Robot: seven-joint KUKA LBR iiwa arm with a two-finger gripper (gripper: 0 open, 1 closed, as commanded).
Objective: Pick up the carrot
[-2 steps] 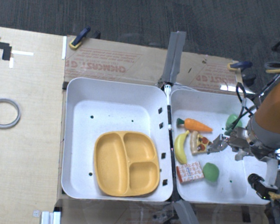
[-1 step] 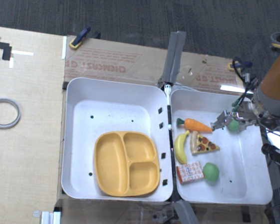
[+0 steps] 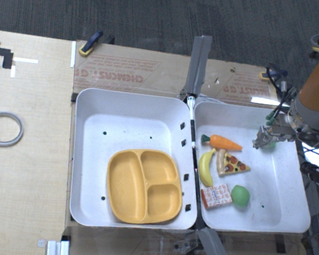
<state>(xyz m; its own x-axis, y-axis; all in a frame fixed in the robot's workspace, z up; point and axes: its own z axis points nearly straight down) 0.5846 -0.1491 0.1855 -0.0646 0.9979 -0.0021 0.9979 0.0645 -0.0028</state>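
End effector right of the carrot, nothing between its fingers.
Whether those fingers are apart or together I cannot tell. It hangs over the right bin; the carrot lies near, leftward, long axis across the bin, green top facing away.

Dark grey carpet — pale wooden bench below.

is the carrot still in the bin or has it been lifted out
In the bin. The carrot lies flat on the right bin's floor, above the pizza slice, apart from the tool.
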